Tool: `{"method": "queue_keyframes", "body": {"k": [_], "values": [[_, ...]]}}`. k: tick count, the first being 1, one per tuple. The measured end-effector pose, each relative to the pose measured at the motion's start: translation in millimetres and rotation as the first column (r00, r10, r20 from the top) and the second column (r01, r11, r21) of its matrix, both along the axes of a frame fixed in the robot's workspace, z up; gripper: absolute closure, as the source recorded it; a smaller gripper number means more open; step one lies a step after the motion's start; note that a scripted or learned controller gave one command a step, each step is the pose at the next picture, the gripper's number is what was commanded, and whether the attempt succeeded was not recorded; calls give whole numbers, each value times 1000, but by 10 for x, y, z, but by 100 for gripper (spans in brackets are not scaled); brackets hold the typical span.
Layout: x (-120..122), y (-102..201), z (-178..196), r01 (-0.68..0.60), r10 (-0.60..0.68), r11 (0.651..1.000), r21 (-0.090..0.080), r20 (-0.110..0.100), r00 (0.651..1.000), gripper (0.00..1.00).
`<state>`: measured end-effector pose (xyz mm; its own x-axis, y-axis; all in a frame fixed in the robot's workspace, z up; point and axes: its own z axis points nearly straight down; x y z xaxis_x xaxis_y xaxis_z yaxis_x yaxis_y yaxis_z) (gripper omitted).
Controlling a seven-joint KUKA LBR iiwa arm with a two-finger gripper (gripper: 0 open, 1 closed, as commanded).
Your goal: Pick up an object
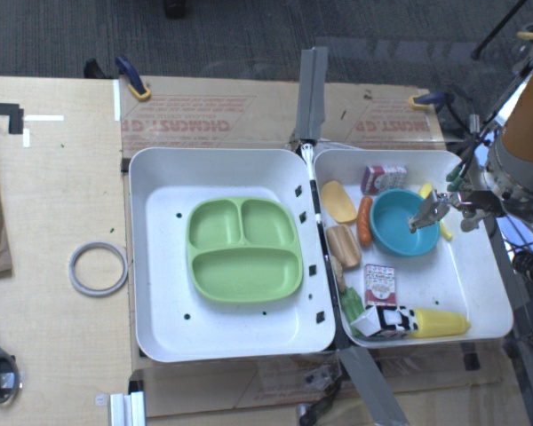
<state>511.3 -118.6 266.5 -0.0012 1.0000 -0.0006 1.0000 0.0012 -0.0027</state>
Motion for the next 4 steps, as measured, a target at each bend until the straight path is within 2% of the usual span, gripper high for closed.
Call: {"method": "queue_keyframes", "body": {"k": [1, 2, 3, 4], "values": [[308, 92, -433, 227, -227, 974, 0, -1, 974, 0], [650, 7, -1647, 192, -192, 981, 1, 3, 981, 0], [57, 164, -1752, -237, 237, 971, -1, 1, 971, 0], [400, 135, -1749, -356, 356, 934, 0, 3, 934, 0]]}}
